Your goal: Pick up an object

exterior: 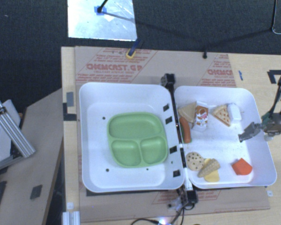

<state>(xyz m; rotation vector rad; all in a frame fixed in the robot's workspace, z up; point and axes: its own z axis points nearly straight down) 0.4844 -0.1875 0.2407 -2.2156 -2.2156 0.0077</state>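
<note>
Gripper [249, 132] low over the right bin [258, 108], near its right wall, reaching in from the right. Cannot tell how far open, nor whether anything is in its grasp. Just below and slightly left of the gripper tip: orange block [242, 167], lying on the bin floor. Up and left of the tip: white piece [233, 111], touching a toast wedge [221, 115]. Farther left: small carton [201, 116], bread slice [188, 111], red sausage [185, 129] along the bin's left wall. Down and left, well apart from the tip: cookie [194, 160] and yellow-tan pieces [209, 168]. Far left, in the left bin [91, 97]: green divided plate [136, 139].
</note>
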